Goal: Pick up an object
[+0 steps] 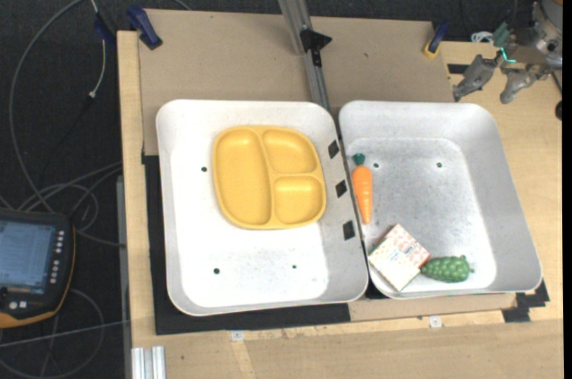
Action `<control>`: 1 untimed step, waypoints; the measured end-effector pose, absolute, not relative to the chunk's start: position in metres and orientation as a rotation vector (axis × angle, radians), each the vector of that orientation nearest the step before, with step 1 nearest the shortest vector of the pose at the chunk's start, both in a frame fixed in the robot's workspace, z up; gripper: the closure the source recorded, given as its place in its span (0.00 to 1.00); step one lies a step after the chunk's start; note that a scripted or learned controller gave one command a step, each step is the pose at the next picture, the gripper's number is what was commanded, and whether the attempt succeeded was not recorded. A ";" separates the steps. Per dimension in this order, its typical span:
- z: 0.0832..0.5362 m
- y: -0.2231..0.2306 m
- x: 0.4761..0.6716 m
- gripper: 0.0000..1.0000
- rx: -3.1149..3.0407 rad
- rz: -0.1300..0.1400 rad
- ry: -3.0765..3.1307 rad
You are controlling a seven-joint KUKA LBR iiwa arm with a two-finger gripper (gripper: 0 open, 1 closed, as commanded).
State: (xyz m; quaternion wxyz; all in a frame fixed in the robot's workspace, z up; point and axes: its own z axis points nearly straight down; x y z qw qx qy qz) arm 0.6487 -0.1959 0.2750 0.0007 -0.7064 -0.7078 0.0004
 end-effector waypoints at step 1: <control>0.275 -0.196 0.649 0.00 -2.219 0.002 -2.223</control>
